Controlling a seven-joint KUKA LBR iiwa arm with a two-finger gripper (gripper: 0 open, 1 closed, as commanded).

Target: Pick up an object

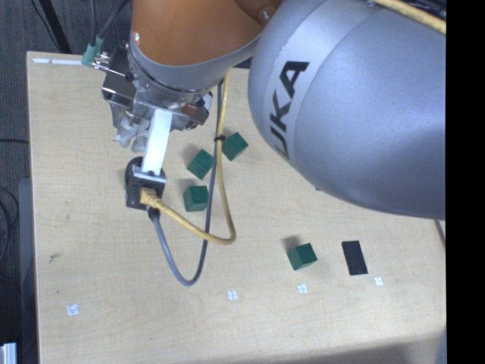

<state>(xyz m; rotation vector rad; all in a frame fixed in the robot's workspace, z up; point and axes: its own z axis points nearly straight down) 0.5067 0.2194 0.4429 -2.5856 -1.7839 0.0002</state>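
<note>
Several green cubes lie on the pale wooden surface (91, 264): one (235, 145) at the upper middle, one (200, 163) just left of it, one (195, 197) below those, and one (302, 255) apart at the lower right. A flat black block (353, 257) lies right of that last cube. My gripper (127, 133) hangs under the orange wrist band at the upper left, left of the cluster of three cubes. Nothing shows in its grasp, and the wrist hides much of it.
The large grey arm body covers the upper right of the view. A yellow cable and a grey cable loop down from the wrist over the surface, near the lower cube of the cluster. Small white markers dot the front edge.
</note>
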